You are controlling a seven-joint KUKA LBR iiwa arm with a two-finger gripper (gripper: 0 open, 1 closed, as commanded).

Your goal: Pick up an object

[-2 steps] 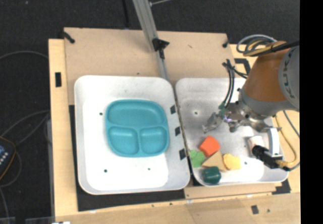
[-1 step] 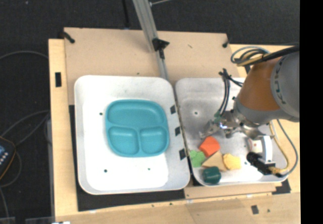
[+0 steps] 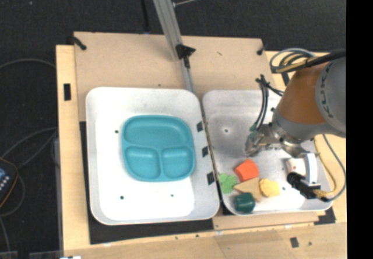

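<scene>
My gripper [image 3: 254,144] hangs low over the middle of the right bin [image 3: 230,113], reaching in from the right. Just below it lies an orange block [image 3: 247,169], apart from the fingertips. Nearer the front edge sit a light green piece [image 3: 227,182], a tan wedge [image 3: 247,186], a yellow lumpy toy [image 3: 268,188] and a dark green piece [image 3: 244,202]. Nothing shows between the gripper's fingers.
The left bin [image 3: 105,112] holds a teal divided plate [image 3: 157,147]. A slanted metal pole [image 3: 166,13] rises behind the bins. The back half of the right bin is bare metal.
</scene>
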